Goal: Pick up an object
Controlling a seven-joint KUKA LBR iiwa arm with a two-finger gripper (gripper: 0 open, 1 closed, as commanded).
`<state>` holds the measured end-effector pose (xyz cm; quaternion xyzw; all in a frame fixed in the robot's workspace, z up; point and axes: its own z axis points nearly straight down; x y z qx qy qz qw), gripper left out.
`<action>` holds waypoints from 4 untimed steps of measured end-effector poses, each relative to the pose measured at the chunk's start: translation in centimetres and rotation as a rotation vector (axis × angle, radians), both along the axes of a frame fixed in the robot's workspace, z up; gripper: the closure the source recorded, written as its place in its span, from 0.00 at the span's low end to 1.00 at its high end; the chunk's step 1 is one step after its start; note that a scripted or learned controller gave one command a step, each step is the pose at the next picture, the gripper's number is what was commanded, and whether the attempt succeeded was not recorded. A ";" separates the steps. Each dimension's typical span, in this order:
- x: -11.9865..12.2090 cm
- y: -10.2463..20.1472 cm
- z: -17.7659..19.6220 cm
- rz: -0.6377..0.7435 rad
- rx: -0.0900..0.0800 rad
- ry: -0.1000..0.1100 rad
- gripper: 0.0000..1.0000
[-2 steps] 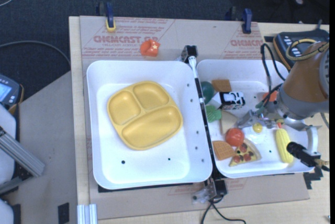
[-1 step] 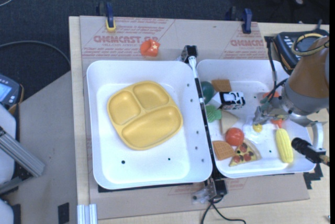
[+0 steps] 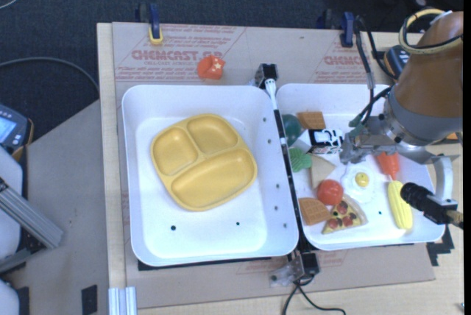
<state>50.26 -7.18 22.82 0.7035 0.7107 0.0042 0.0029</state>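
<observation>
I'm reaching in from the right of the frame, wrist hanging over the right bin (image 3: 412,236). My end effector (image 3: 355,148) is sitting low over the middle of that bin, just above the fried egg (image 3: 361,179). Can't tell whether it's released or clenched; the wrist is blocking the view from up here. Nothing visibly gripped.

Right bin contents, all toy food:
- cracker (image 3: 312,120) lying at upper left, next to a green piece (image 3: 291,129) by the divider
- small black-and-white item (image 3: 322,137) lying just left of my end effector
- second green piece (image 3: 299,158) sitting below that
- tomato (image 3: 330,191) resting left of the egg, close to it
- waffle (image 3: 312,212) and pizza slice (image 3: 344,217) lying along the lower edge, side by side
- carrot (image 3: 388,163) lying right of the egg, partly under my arm
- corn (image 3: 399,204) lying at lower right

Any of these could be the pick target; all are lying in the right bin, none lifted.

Left bin (image 3: 143,218) is holding a yellow divided plate (image 3: 204,160), roughly centred, tilted a bit relative to the bin edges.

Small red object (image 3: 210,68) is sitting on the desk (image 3: 118,63) above the left bin, outside both bins. Blue clamps (image 3: 154,20) are gripping the desk's top edge.
</observation>
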 end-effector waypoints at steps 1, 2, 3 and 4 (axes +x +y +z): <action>0.0 -0.6 0.3 -0.008 -0.003 0.006 1.00; 0.1 -0.6 1.4 -0.007 -0.005 0.002 1.00; 0.2 -0.6 2.4 -0.006 -0.006 -0.001 1.00; 0.2 -0.6 3.4 -0.006 -0.008 -0.004 1.00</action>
